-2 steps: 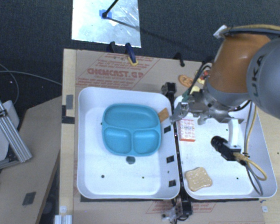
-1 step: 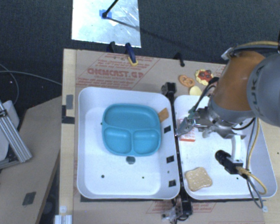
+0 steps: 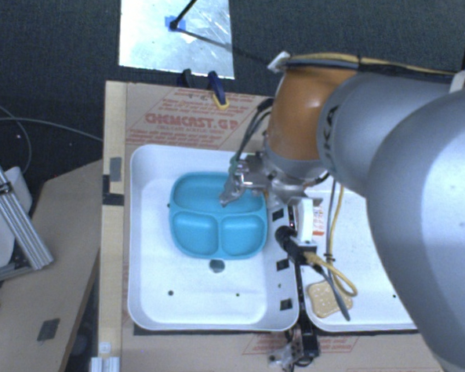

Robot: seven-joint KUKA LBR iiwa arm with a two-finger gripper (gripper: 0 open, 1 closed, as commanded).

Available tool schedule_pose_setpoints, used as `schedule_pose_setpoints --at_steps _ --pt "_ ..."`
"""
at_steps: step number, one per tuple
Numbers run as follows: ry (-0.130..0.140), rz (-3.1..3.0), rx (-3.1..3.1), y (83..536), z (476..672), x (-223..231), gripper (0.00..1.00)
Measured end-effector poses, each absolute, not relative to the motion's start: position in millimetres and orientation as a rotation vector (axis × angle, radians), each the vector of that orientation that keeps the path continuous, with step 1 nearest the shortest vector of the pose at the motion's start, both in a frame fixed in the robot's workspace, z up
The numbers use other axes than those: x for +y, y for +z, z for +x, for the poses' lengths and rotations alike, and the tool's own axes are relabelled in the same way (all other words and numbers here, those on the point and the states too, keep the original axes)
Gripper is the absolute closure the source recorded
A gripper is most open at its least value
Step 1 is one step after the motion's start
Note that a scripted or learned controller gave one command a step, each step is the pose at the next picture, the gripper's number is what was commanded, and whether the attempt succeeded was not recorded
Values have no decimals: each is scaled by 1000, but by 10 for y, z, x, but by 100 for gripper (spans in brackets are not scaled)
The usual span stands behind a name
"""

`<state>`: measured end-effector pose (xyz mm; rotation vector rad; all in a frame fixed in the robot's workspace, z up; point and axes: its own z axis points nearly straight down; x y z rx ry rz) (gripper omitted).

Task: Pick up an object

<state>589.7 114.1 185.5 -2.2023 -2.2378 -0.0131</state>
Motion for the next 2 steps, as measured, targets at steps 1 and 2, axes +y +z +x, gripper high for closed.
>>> schedule_pose_setpoints --at_steps 1,2 --pt "4 -2214 -2227 882 5438 1340 0" --pt "-24 -2219 -2228 1067 5498 1363 100"
